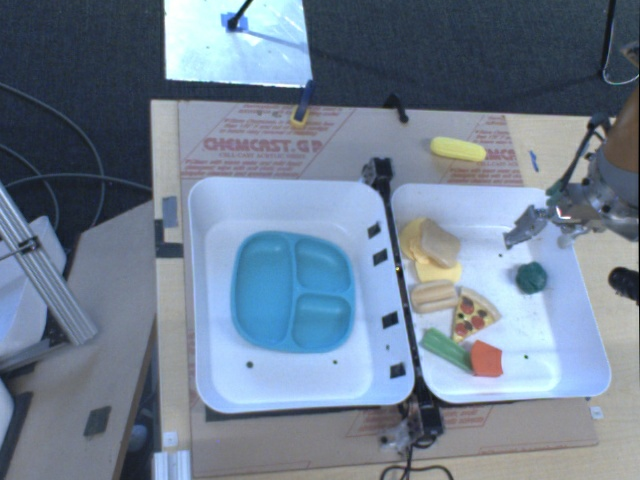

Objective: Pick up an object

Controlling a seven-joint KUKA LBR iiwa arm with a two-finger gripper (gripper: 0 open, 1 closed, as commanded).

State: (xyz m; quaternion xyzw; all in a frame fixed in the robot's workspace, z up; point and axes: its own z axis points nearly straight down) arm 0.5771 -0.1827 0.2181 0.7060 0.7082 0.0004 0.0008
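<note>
Two shallow white bins sit side by side on the tabletop [170, 298]. The left bin [215, 223] carries a light blue divided plate [293, 292], lying flat near its middle. The right bin [580, 343] holds the loose objects: a pale tan block [439, 242] lies on yellow slices [415, 240] toward the bin's 10 o'clock corner; just below them, toward 6 o'clock, is a small hot-dog bun [433, 295]; a pizza slice [473, 315] lies just beside the bun at its 4 o'clock; a green pod-shaped piece [446, 350] runs slantwise near the bin's front edge, with an orange-red piece [486, 359] touching its right end. A dark green round object [531, 277] lies apart from the rest, toward the bin's 3 o'clock side. The arm [615, 173] comes in from the right, and its gripper [545, 222] hangs over the right bin's 2 o'clock area, just up from the dark green round object and apart from it. Whether the gripper is spread or closed cannot be told at this slant; nothing is seen between its tips. Outside the bins, a yellow corn-like piece [458, 149] rests on the tabletop at 12 o'clock of the right bin, and a shiny square sheet [237, 28] lies on the dark floor beyond.
</note>
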